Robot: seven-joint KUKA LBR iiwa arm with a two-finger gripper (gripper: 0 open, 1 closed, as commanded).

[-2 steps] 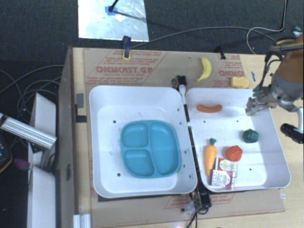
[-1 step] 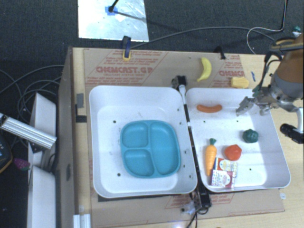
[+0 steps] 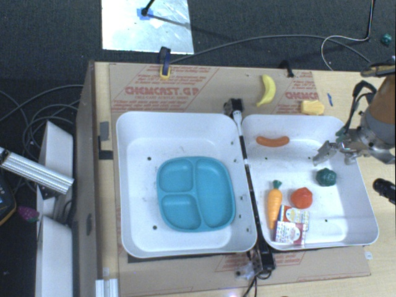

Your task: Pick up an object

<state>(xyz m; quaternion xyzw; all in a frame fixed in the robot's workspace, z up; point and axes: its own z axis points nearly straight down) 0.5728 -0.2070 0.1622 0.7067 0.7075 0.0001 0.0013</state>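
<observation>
At the frame's right edge the gripper hovers, jaws seemingly apart and empty, just above the dark green ball in the right bin; next, descend and close.

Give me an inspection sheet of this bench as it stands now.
Surface: brown board bench bearing left white bin and right white bin.
Job's things: right bin holds orange sausage, dark green round toy, toy carrot, red tomato toy, printed packet.
Clutter: blue divided plate in left bin; yellow banana and yellow block on the board.
Grippers: tool over right bin, near green toy, holding nothing visible.
Cables: black cable behind bench.
Surroundings: dark floor, silver sheet.
</observation>
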